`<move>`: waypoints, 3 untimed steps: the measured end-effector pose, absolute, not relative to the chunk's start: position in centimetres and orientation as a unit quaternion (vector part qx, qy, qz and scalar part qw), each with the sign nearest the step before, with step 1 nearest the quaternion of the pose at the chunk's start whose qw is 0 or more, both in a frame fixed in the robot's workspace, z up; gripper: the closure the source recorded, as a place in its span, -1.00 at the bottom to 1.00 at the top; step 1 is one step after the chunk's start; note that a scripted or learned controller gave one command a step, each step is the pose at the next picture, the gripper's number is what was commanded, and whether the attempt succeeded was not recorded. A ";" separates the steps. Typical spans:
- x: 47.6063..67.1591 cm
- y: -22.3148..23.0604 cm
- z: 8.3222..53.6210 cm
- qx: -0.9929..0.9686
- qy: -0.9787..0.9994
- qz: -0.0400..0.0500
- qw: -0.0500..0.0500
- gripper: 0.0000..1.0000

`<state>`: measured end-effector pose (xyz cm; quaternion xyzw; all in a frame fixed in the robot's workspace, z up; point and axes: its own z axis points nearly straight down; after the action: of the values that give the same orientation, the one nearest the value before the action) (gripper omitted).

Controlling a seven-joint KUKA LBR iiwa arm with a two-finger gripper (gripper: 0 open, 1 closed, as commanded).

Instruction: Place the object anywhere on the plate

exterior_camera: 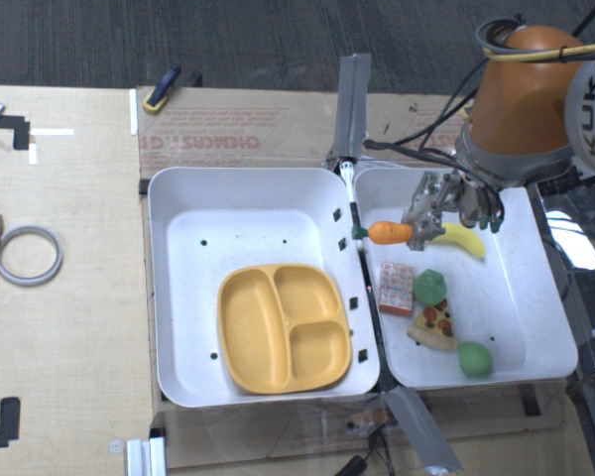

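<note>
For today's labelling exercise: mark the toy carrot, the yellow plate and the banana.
toy carrot (388,232), camera view, middle of its orange body.
yellow plate (240,330), camera view, floor of its long left compartment.
banana (465,243), camera view, its curved right half.

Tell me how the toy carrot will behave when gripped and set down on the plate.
The carrot looks like smooth moulded plastic, so probably stiff, light and somewhat slippery. Its rounded, tapered body may roll once released on the yellow plate, though the plate's raised dividers would likely stop it.
</note>
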<state>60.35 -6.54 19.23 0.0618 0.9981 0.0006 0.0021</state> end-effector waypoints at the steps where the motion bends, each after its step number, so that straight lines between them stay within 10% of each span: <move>1: 62.2 1.1 19.2 0.018 1.000 0.000 0.002 1.00; 2: 62.2 1.1 19.2 0.018 1.000 0.000 0.002 -1.00; 3: 62.3 1.1 20.2 0.019 1.000 0.001 0.005 1.00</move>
<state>62.30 1.10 20.22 0.0189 0.9998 0.0010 0.0046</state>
